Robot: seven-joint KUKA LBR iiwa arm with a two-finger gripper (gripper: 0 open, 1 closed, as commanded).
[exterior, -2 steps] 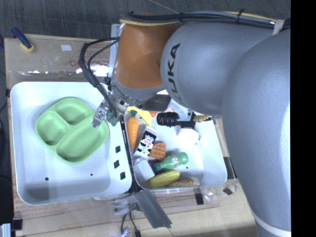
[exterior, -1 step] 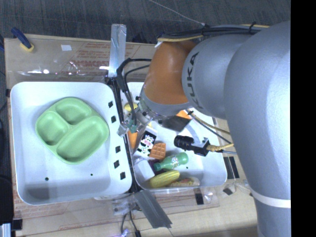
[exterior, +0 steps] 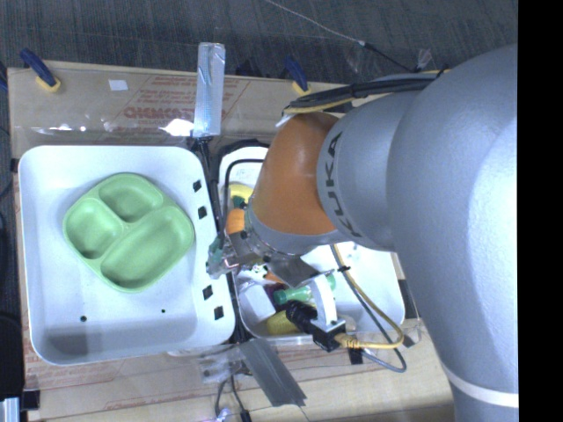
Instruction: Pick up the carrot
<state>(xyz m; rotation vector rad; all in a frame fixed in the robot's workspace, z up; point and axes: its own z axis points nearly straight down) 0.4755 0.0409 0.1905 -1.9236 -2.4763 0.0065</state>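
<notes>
1. The fingers (exterior: 230, 258) are down inside the right bin (exterior: 387, 299), close to its left wall. The wrist masks most of them, so I cannot tell whether they are wide, narrow or closed on anything.
2. Just beyond the fingers, toward the far end of the same bin, a small orange piece shows past the edge of the arm (exterior: 369, 165). I take it for the carrot (exterior: 235, 221). It appears to lie in the bin, and nothing shows it between the fingers.
3. On the near side of the fingers lie a green item (exterior: 290, 296) and a yellow item (exterior: 278, 324).
4. Well apart, across the wall, the left bin (exterior: 53, 323) holds a green divided plate (exterior: 129, 229).
5. Judged from this, the reach is made, but grasp and lift are unconfirmed and probably still ahead.
</notes>
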